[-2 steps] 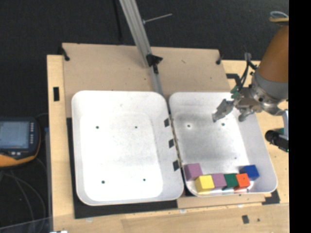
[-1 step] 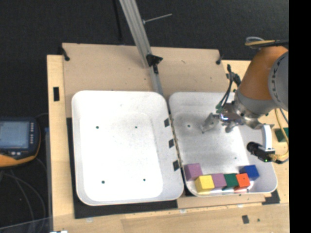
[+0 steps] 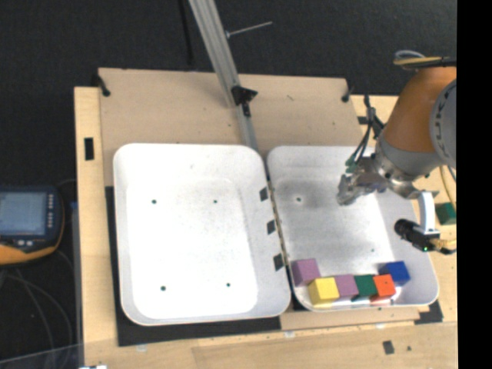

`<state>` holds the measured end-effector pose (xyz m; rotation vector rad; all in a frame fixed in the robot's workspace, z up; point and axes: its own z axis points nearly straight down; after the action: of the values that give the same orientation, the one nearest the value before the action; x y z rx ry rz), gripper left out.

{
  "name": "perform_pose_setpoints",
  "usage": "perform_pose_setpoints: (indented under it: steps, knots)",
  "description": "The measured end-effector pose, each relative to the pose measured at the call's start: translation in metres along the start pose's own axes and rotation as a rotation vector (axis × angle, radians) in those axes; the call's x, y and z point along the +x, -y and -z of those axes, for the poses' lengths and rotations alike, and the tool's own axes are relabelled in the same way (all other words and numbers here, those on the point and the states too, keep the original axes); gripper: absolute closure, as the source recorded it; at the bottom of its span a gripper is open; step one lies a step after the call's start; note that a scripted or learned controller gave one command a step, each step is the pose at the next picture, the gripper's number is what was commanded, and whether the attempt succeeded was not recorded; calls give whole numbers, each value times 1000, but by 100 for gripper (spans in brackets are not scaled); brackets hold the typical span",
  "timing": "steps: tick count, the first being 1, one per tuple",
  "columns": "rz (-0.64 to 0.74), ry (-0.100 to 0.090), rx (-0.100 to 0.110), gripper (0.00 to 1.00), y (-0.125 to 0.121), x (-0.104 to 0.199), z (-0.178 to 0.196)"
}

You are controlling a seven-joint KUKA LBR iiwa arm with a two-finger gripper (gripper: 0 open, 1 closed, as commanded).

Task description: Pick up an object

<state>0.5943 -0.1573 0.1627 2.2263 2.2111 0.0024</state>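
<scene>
Several small blocks lie along the near edge of the right bin (image 3: 330,229): a purple block (image 3: 306,270), a yellow block (image 3: 324,290), a mauve block (image 3: 346,286), a green block (image 3: 364,287), an orange block (image 3: 383,286) and a blue block (image 3: 396,271). My gripper (image 3: 350,189) hangs over the upper middle of that bin, well back from the blocks, with nothing seen between its fingers.
The left bin (image 3: 192,229) stands beside the right one, with black clips on the seam between them. A slanted metal rail (image 3: 219,48) runs from the top down to the bins' junction. A handheld pendant (image 3: 27,217) lies off the bench at left.
</scene>
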Motion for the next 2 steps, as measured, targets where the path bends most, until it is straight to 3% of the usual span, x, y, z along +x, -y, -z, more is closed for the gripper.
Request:
perform_pose_setpoints:
  steps: [1, 2]
  knots:
    - [16, -5, 1, 100, 6, 76, 24]
    - [15, -3, 3, 100, 29, 165, 35]
